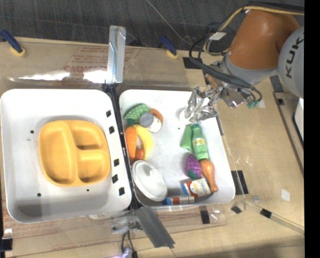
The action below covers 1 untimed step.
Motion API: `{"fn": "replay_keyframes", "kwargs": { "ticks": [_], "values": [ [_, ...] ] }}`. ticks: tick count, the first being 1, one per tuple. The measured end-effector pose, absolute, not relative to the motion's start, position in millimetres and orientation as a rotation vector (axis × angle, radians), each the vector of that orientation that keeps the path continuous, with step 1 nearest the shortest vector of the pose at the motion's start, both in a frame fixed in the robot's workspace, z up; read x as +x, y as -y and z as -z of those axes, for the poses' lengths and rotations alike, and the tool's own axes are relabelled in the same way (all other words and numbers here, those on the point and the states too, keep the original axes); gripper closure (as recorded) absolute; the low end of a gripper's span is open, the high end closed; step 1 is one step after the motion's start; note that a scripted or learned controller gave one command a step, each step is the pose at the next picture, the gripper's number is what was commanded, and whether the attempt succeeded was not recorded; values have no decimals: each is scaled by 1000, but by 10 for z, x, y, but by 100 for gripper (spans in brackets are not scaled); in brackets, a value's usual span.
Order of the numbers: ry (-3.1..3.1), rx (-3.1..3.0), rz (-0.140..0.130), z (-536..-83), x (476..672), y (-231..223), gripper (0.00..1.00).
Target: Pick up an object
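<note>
My gripper (196, 110) hangs over the far right part of the right bin (165, 98), just above the cap end of a green bottle (195, 141). Its metal fingers point down with nothing visibly between them. Below the bottle lie a purple toy (192, 165), an orange carrot-like piece (209, 174) and a small can (198, 187). At the bin's left side sit a green leafy toy (135, 112), a banana (145, 138), an orange carrot (130, 142) and a white lidded pot (147, 180).
The left bin (20, 117) holds a yellow divided tray (74, 151). A silver divider strip (116, 55) stands between the bins at the back. Blue clamps (12, 42) sit on the bench's far edge. Cables run from the arm (259, 39) above the right bin.
</note>
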<state>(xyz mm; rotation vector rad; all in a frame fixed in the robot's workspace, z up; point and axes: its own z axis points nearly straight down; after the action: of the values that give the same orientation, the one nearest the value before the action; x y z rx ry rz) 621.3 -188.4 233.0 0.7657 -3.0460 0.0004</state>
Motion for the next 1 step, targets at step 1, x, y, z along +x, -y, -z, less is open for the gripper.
{"fn": "replay_keyframes", "kwargs": {
  "ticks": [1],
  "values": [
    [3041, 792, 1, -2316, 6213, 1385, 100]
  ]
}}
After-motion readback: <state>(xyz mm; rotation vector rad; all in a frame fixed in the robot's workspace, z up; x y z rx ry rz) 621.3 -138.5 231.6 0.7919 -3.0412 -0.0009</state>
